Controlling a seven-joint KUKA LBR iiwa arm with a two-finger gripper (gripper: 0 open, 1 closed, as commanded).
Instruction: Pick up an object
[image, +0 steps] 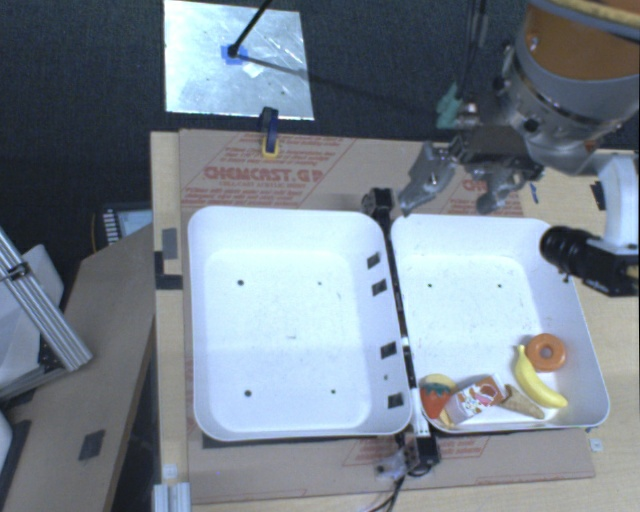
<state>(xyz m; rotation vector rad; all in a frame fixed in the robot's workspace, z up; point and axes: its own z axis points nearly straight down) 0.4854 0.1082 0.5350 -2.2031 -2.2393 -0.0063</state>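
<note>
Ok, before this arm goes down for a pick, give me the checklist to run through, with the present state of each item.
1. Objects to pick: ok. A banana, an orange ring, a small carton and a tomato-like toy lie in the right bin.
2. Gripper free of load: ok, nothing shows between its fingers.
3. Gripper above a target: not ok. It hangs over the right bin's far rim; the objects sit in the near right corner.
4. Objects apart enough for a clean grasp: not ok; carton, tomato-like toy and banana crowd together against the near wall.
5. Fingers open enough: ok, they stand spread.
</note>
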